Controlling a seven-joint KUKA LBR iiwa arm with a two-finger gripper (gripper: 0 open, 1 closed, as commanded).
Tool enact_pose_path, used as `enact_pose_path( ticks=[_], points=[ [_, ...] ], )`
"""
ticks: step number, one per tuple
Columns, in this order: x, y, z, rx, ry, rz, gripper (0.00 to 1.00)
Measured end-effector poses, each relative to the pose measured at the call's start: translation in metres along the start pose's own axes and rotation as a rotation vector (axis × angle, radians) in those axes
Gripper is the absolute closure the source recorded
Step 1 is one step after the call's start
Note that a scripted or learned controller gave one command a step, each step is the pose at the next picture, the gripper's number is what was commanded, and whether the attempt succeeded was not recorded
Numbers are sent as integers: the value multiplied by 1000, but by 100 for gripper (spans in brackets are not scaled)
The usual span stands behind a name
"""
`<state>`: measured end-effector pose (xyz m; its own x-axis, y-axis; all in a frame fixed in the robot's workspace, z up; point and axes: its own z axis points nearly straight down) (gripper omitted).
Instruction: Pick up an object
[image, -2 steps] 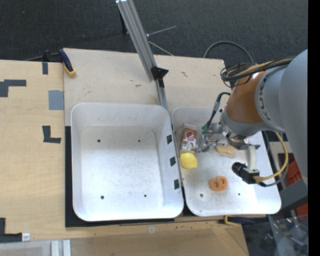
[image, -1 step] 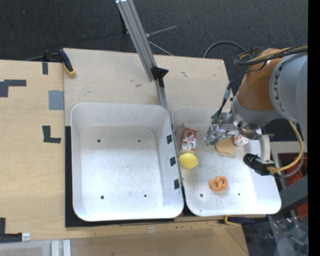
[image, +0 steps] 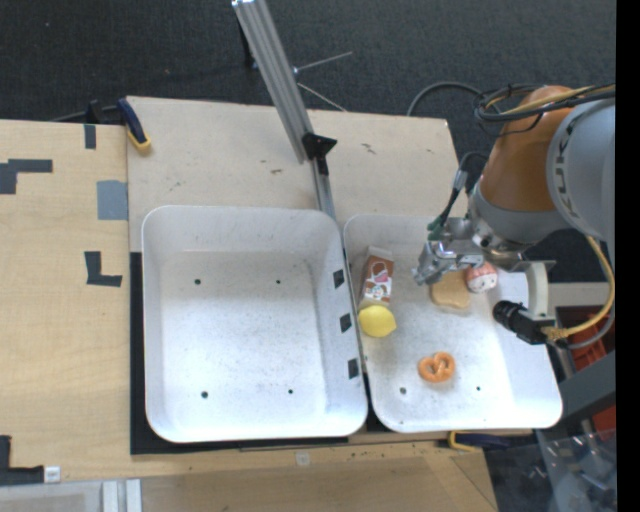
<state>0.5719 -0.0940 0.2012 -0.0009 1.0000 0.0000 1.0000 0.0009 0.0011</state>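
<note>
Camera view: right bin (image: 530, 400) with one lemon (image: 377, 321), one pretzel (image: 437, 368), one carton (image: 377, 279) (pincer (image: 437, 262) state unclear)

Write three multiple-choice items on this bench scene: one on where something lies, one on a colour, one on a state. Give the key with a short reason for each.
1. Where does the pretzel lie?
A. In the left bin
B. In the right bin
C. On the bare bench

2. What colour is the round fruit beside the brown packet?
A. Yellow
B. Blue
C. Black

3. How does the pincer stand?
A. Out over the dark floor
B. Low in the left bin's middle
C. Over the right bin, near the tan item

Key:
1 B: the pretzel rests on the floor of the right bin, toward its near side.
2 A: the fruit is plainly yellow, like a lemon.
3 C: the pincer hangs over the right bin's far part, just above the tan item.
</note>
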Motion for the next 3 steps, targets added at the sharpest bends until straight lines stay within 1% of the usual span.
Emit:
enact_pose_path(
  ticks=[1, 2, 3],
  points=[
    [47, -16, 4, 5, 2, -4, 100],
    [105, -41, -3, 5, 3, -6, 100],
    [156, -56, -4, 5, 2, -6, 100]
  ],
)
